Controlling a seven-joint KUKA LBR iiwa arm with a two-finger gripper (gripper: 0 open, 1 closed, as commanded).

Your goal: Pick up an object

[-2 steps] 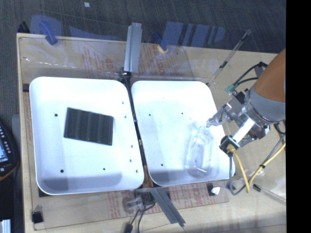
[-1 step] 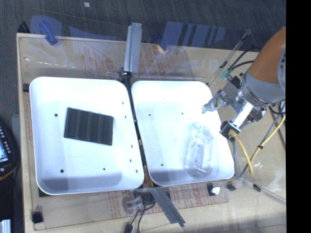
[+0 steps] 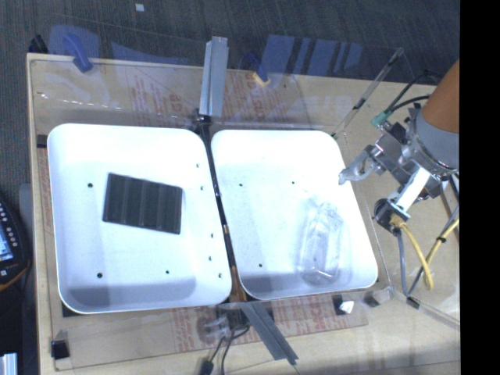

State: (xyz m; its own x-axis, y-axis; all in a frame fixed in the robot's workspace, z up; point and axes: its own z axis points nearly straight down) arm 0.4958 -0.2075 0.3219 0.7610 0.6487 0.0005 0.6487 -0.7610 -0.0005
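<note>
Two white bins (image 3: 211, 143), one dark ribbed pad (image 3: 143, 202) (left), one clear bottle (image 3: 320, 243) (right), gripper (image 3: 355, 169) beside rim, grip unreadable

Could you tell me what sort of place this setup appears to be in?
Probably a robotics lab test bench: two white bins side by side, one with a dark ribbed pad, one with a clear plastic item, and a cabled gripper at the right.
</note>
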